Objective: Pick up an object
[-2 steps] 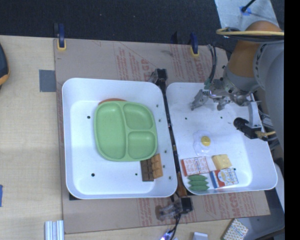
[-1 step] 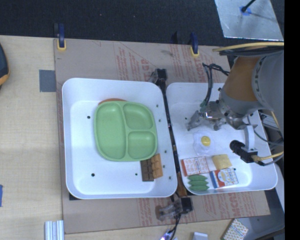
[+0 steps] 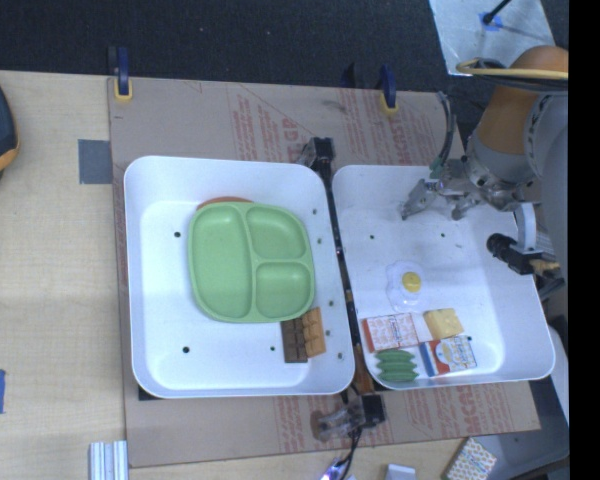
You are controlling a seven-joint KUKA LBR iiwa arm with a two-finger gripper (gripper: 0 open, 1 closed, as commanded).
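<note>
The green pea pod (image 3: 397, 366) lies at the right bin's (image 3: 520, 328) near edge. My pincer (image 3: 435, 196) hangs above the far end, grip unreadable. I should descend squarely over one item.

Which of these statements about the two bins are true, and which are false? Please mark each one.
1. The green divided plate lies in the left bin. True.
2. The brown chocolate bar lies in the right bin. False: it lies in the left bin, beside the plate.
3. The gripper is above the far part of the right bin. True.
4. The green pea pod sits on the plate. False: it lies at the near edge of the right bin.
</note>
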